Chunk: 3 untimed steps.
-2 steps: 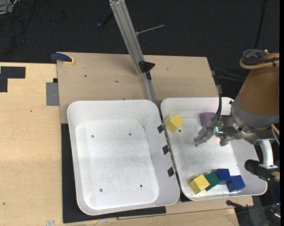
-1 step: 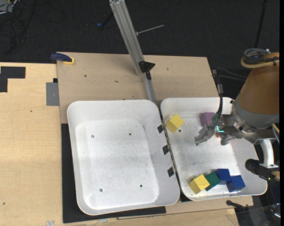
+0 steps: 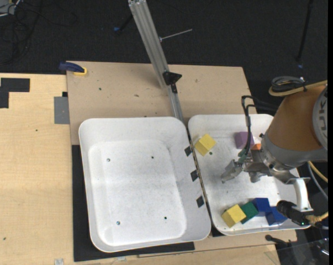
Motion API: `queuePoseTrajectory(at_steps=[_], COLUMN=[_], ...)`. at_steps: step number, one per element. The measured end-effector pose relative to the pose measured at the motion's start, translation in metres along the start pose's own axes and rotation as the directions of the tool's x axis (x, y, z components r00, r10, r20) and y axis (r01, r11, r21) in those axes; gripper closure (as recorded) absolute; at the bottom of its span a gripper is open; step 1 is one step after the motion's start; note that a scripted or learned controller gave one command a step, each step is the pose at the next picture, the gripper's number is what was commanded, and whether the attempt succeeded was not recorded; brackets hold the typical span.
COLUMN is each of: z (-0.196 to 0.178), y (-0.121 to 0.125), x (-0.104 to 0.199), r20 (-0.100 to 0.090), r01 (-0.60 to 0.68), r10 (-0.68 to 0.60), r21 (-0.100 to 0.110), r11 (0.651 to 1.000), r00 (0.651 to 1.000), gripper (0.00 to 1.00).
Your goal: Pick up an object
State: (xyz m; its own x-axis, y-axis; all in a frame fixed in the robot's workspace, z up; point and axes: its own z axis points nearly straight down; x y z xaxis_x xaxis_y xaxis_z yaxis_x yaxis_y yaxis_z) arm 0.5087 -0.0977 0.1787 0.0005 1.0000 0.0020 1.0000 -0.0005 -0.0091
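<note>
In the right bin (image 3: pixel 216 203) lie several small blocks. A yellow block (image 3: pixel 205 144) sits near the bin's left wall. A purple block (image 3: pixel 241 138) lies further back, with a small orange piece (image 3: pixel 257 146) beside it, partly hidden by the arm. At the front sit a second yellow block (image 3: pixel 232 215), a green block (image 3: pixel 248 211) and blue blocks (image 3: pixel 268 211) close together. My gripper (image 3: pixel 232 171) hangs low over the middle of the bin, between the two groups. Nothing shows between its fingers.
The left bin (image 3: pixel 100 148) stands beside the right one, with black clips (image 3: pixel 194 174) along the shared edge. A slanted aluminium rail (image 3: pixel 152 43) rises behind the bins. The arm's orange band (image 3: pixel 293 120) covers the right bin's far right side.
</note>
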Motion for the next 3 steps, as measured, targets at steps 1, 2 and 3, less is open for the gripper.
queuePoseTrajectory(at_steps=[1, 2, 3], z=[0.062, 0.087, 0.076], y=[0.0, 0.0, 0.0], x=[-0.006, -0.005, -0.007], r20=[0.0, 0.0, -0.002], r01=[0.0, -0.001, -0.01], r10=[0.0, 0.001, 0.01], r21=[0.002, -0.006, -0.005], r11=[1.0, 1.0, 1.0], r00=[1.0, 1.0, 1.0], gripper=[0.0, 0.0, 1.0])
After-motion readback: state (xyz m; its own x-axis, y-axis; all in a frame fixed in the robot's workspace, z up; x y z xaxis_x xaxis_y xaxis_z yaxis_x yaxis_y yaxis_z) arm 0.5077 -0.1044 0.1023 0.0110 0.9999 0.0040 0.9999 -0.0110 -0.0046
